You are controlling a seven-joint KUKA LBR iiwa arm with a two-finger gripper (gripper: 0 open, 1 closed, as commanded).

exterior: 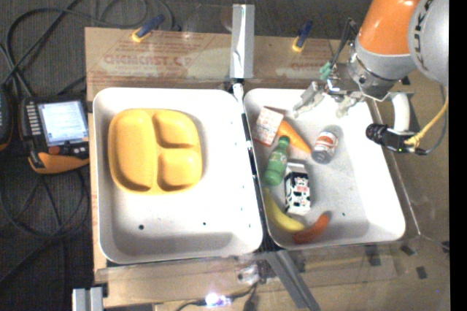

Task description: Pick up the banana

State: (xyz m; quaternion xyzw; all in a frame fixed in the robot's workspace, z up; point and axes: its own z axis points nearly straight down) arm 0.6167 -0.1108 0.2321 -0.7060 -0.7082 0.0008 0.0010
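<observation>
The claw (327, 101) hangs open and empty over the far end of the right bin (379, 185), fingers spread. The banana (276, 213) lies well apart at the bin's near-left side, beside the milk carton (297, 190). Nothing is grasped yet; approach, descent and lift remain.

We see a yellow compartment tray (155, 150) lying in the left white bin (117, 229). In the right white bin (365, 200), a green bottle (277, 160) lies just beside a carrot (294, 133) and a small carton (267, 124). A black-and-white carton (298, 190) sits below the bottle, a small can (326, 144) rests to the right, and a red sausage (314, 228) lies near the front wall. A handheld screen (57, 123) sits left of the bench (160, 61).
</observation>
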